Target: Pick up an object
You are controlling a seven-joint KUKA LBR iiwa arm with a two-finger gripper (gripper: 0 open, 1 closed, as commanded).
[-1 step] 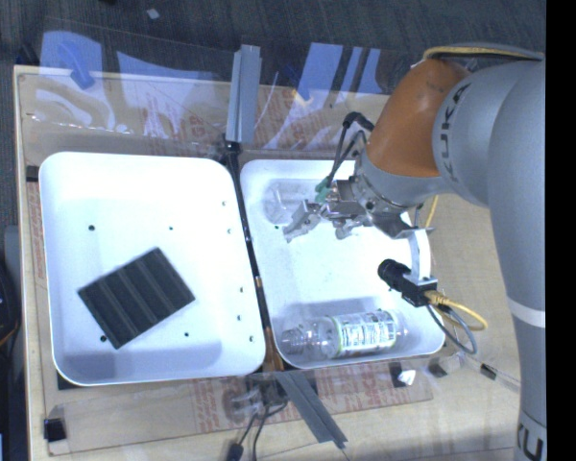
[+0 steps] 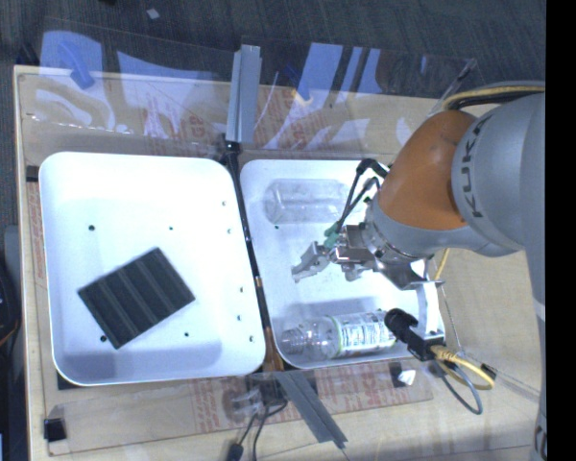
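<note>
In the left bin (image 2: 67,190) a flat black ribbed pad (image 2: 136,296) lies at a slant. The right bin (image 2: 259,185) holds a clear plastic cup (image 2: 305,201) on its side near the far wall. A clear water bottle (image 2: 341,335) with a pale label lies along the near wall. My gripper (image 2: 309,258) hangs over the middle of the right bin, between the cup and the bottle. It is open, with nothing between its fingers. The orange-banded wrist (image 2: 422,185) covers the right side of that bin.
A grey divider post (image 2: 242,94) stands behind the seam between the bins. Clear plastic sheeting (image 2: 173,75) lies across the back of the bench. A metal bracket (image 2: 302,406) sticks out at the front edge, below the right bin.
</note>
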